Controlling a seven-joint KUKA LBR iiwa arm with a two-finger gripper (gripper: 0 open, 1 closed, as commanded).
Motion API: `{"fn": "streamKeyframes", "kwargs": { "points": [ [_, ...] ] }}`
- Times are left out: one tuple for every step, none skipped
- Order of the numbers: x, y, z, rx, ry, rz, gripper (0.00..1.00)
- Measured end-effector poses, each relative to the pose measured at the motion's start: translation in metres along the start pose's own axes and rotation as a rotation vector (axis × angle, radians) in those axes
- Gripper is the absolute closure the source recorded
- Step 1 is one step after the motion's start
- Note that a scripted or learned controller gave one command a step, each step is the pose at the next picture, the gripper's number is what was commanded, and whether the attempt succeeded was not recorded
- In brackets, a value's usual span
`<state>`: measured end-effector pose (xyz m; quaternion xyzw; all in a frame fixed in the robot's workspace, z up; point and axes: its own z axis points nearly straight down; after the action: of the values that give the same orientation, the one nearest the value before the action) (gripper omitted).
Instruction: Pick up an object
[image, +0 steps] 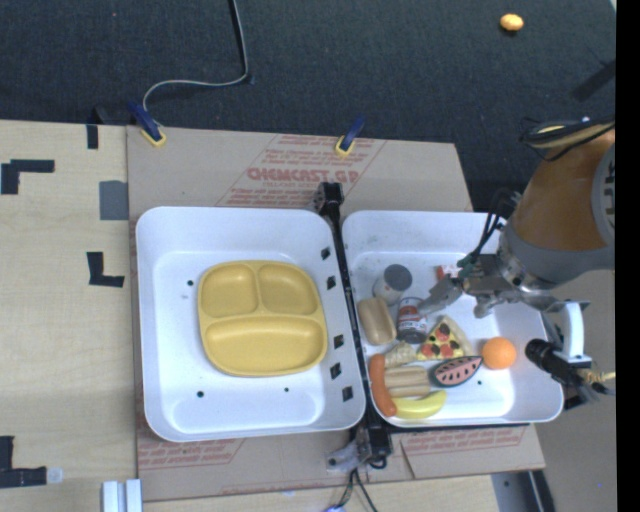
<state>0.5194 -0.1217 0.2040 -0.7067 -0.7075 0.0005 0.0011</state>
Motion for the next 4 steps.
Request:
{"fn": "streamKeyframes", "kwargs": {
  "points": [
    [-0.043, 0.042, 0.106, -0.002, 0.000, 0.000, 0.00],
    [-0.030, 0.088, 0.117, -0.006, -0.002, 0.000, 0.00],
    [0.017, 0.150, 0.118, -0.005, -0.002, 0.000, 0.00],
    [0.028, 0.150, 0.119, -0.003, -0.003, 0.000, 0.00]
  ]
}}
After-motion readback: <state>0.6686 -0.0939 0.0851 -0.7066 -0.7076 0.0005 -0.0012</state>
